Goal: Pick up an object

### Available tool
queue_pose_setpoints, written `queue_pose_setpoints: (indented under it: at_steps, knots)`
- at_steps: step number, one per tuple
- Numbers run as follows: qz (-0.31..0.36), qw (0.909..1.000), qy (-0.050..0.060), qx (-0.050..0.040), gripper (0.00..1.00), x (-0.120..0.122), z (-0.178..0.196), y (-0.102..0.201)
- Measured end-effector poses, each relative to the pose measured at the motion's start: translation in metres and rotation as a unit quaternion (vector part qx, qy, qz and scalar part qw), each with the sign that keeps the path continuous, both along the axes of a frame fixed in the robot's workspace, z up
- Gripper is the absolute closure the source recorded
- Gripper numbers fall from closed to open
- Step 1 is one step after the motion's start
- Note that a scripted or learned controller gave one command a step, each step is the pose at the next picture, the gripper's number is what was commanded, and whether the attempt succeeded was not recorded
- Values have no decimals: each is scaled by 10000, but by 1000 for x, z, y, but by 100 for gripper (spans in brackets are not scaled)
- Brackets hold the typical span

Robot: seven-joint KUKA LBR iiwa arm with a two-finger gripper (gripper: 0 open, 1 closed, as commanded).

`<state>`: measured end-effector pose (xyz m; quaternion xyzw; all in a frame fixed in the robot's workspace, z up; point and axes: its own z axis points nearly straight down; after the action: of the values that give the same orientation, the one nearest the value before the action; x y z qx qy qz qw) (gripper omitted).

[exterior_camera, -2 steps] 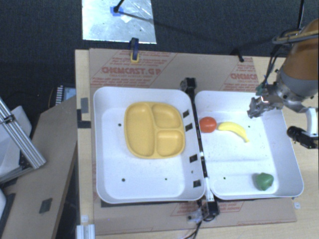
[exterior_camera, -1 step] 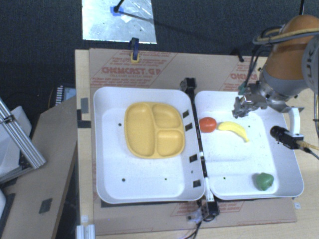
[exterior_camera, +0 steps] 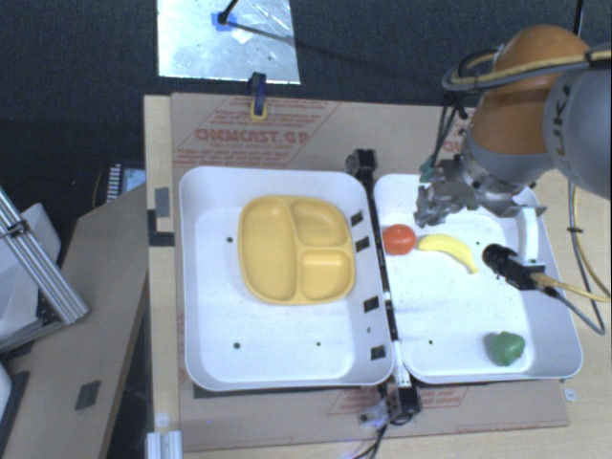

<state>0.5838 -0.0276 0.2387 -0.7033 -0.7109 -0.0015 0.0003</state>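
In the right bin [exterior_camera: 449,352] lie three things: a small red-orange tomato [exterior_camera: 399,239] by the left wall, a yellow banana [exterior_camera: 449,249] just right of it, and a green object [exterior_camera: 506,346] near the front right corner. My gripper [exterior_camera: 429,208] hangs over the bin's far part, just above and behind the tomato and banana. Nothing shows between its fingers.
The left bin [exterior_camera: 210,333] holds a yellow divided plate [exterior_camera: 295,249]. Black clips run along the divider between the two bins [exterior_camera: 375,266]. The grey and orange arm [exterior_camera: 526,94] covers the right bin's far right corner.
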Motion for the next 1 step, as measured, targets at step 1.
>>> queue_pose_setpoints:
  at_steps: [1]
  knots:
    - [3, 10000, 3, 0, 100, -15, -2, 63]
